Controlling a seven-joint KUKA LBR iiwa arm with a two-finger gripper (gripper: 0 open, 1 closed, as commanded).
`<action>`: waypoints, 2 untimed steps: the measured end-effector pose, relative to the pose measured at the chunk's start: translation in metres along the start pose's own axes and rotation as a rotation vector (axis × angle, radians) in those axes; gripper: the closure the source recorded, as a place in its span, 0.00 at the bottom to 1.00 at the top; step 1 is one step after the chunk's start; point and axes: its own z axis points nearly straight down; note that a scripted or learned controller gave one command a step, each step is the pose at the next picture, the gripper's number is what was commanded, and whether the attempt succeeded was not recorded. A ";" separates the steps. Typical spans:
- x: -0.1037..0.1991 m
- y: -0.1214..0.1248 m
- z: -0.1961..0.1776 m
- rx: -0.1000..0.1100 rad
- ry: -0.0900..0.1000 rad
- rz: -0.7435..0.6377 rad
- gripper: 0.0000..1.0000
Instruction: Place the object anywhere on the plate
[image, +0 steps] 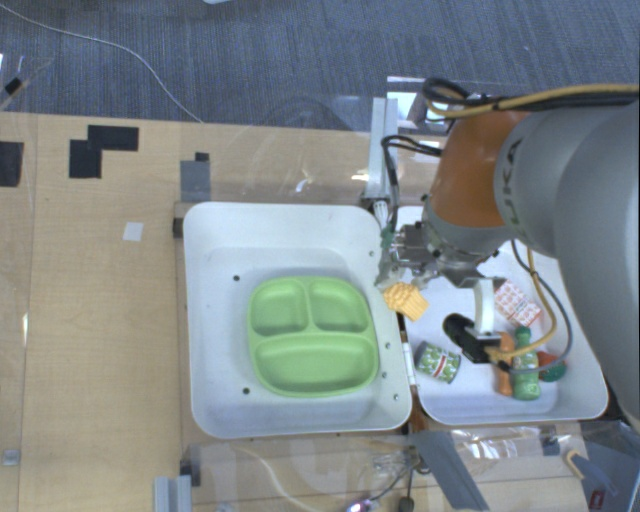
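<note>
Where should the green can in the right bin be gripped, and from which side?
Grip the green can around the middle of its round body, coming straight down from above. It lies on its side close to the left wall of the right bin, so a sideways approach looks cramped. Closing across the curved sides seems safest.

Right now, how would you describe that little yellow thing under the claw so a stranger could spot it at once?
Find the green plate in the left white bin. Go to the plate's upper right corner, where the two bins meet, just below the claw. The yellow piece there is bumpy and the only yellow thing; the nearby can is green.
</note>
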 end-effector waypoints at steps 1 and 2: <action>0.066 -0.032 0.000 0.001 0.000 0.001 1.00; 0.066 -0.032 0.000 0.001 0.000 0.001 0.00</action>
